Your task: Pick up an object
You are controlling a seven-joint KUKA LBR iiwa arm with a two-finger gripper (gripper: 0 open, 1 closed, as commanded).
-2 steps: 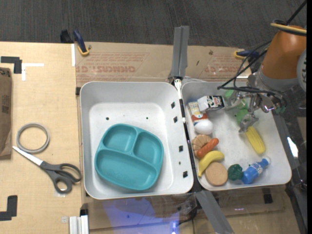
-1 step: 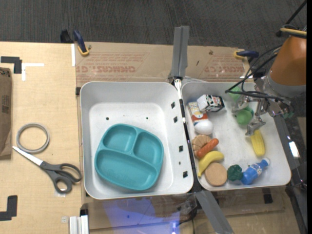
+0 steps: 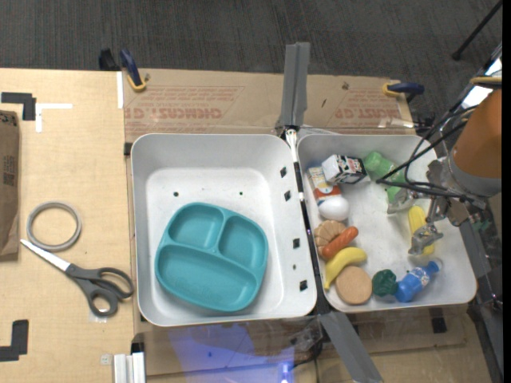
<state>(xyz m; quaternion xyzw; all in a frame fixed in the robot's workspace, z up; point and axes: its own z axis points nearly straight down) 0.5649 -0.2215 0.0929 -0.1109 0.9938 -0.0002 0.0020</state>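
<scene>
The right bin (image 3: 455, 294) holds several toy foods. Among them are a yellow piece (image 3: 416, 216), a blue bottle (image 3: 416, 281), a dark green piece (image 3: 385, 282), a round tan cookie (image 3: 354, 286), a banana (image 3: 343, 263), a white egg (image 3: 334, 207) and a small white carton (image 3: 345, 167). My gripper (image 3: 425, 240) hangs low over the bin's right side. It is just right of the yellow piece and above the blue bottle. I see nothing held in it.
The left bin (image 3: 152, 166) holds a teal divided plate (image 3: 211, 255). Scissors (image 3: 84, 278) and a tape ring (image 3: 53, 224) lie on the bench to the left. Black cables (image 3: 415, 162) and the arm's wrist (image 3: 479, 146) hang over the right bin's far right corner.
</scene>
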